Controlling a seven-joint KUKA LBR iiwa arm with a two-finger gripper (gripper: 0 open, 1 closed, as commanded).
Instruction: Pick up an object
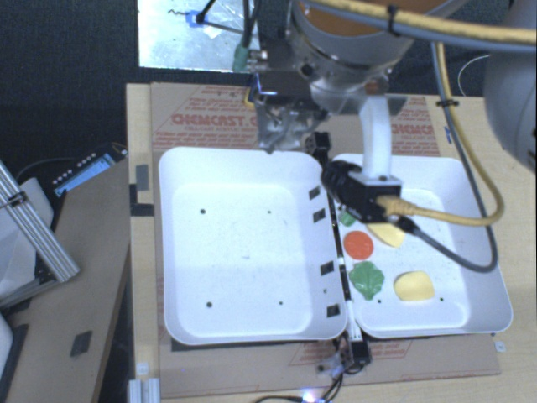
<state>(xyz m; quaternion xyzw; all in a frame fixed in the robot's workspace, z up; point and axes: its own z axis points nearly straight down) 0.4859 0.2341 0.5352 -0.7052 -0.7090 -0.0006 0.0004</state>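
Starting at the near edge of the bench (92,275), I'm looking at a brown cardboard sheet (210,116) lying under both bins. The left bin (243,250) and the right bin (457,212) are sitting side by side on it, touching along a middle divide.

All the things to pick are lying in the right bin. Nearest to its front edge, a yellow lump (414,285) is resting about midway across. Just beside it, toward the middle divide, a green leafy piece (367,280) is lying flat. Going a little farther back, an orange disc (359,244) is sitting just behind the green piece, close but apart. Behind that, a pale yellow slice (388,235) is lying next to the disc, partly hidden under my own hardware. A small green scrap (346,219) is peeking out close to the divide.

Farthest back, my pincer (289,141) is hanging over the far edge of the left bin, near its far right corner, well apart from every one of those things. I can't tell whether it's open or closed.
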